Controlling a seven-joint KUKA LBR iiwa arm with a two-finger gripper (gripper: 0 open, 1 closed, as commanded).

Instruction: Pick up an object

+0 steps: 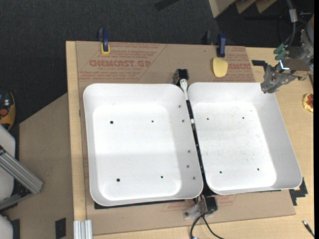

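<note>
- Cables (199, 214) and a small clamp sit at the near edge of the board, just below the seam between the bins.
- Left bin (94, 133) and right bin (284, 148) lie side by side, touching along a dark strip; their white floors carry dark dots and specks.
- Yellow object (220, 66), the likely pick, rests on the board just behind the right bin's far rim, under a blue clamp (221, 45).
- Gripper (273, 83) hangs over the right bin's far right corner, near the yellow object but apart from it.
- Whether the jaws are spread or pressed together I cannot tell.
- Judging by this, the pick is not yet made: approach, grasp and lift all remain.
</note>
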